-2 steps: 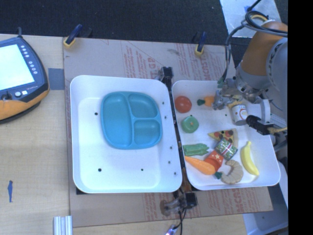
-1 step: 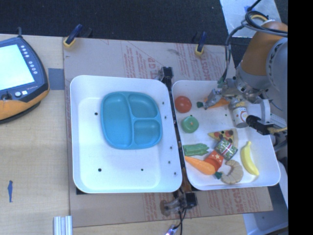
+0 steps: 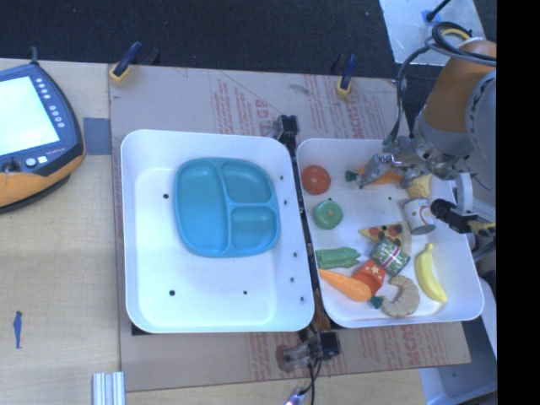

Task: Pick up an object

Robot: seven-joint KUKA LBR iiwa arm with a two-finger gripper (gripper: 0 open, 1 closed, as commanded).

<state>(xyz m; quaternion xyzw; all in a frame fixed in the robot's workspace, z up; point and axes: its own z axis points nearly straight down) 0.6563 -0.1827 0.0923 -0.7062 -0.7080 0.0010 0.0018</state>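
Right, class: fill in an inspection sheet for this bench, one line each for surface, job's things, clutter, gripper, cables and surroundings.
Surface: wooden bench under a cardboard sheet held by clamps; two white bins side by side.
Job's things: right bin holds toy food: tomato, green apple, carrot, banana, green beans, a can and more, crowded together.
Clutter: left bin holds a blue divided plate.
Gripper: gripper low over the right bin's far side, by an orange toy; grasp unclear.
Cables: dark cables loop beside the arm.
Surroundings: orange handheld screen at left; dark floor beyond.
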